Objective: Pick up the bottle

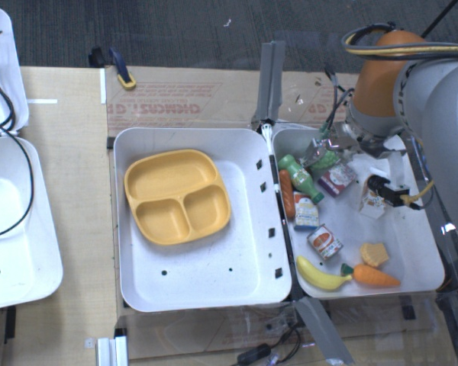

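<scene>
The end effector (326, 149) hangs low over the far left part of the right bin (420, 277), just beside the top of the green bottle (300, 177); whether it is apart or together cannot be told. The bottle lies tilted near the bin's left wall, beside a red sausage-like piece (288, 193). Nearer lie a small can (324, 243), a banana (320, 274), a carrot (375, 276) and a cheese wedge (374, 254). The left bin (191, 280) holds a yellow divided plate (177, 195) on the surface (69, 97).
</scene>
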Motion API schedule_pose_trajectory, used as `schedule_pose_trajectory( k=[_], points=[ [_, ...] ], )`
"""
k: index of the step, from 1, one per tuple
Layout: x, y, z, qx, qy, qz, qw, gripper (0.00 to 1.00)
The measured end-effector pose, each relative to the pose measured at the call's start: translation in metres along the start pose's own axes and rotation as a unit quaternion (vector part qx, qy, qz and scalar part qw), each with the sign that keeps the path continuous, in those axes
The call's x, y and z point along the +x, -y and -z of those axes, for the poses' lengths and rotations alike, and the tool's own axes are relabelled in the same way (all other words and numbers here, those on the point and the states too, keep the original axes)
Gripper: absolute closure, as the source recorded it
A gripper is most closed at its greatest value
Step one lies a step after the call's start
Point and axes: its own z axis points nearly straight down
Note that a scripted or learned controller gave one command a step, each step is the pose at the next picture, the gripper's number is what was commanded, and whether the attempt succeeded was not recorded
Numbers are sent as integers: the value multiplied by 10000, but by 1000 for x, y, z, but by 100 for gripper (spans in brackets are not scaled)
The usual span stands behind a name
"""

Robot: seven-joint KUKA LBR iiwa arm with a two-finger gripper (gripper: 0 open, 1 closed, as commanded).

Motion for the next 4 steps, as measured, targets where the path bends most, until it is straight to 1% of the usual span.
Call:
schedule_pose_trajectory(
  k=[4],
  points=[
    [4, -1, 0, -3, -22, 21, 10000, 0]
  ],
)
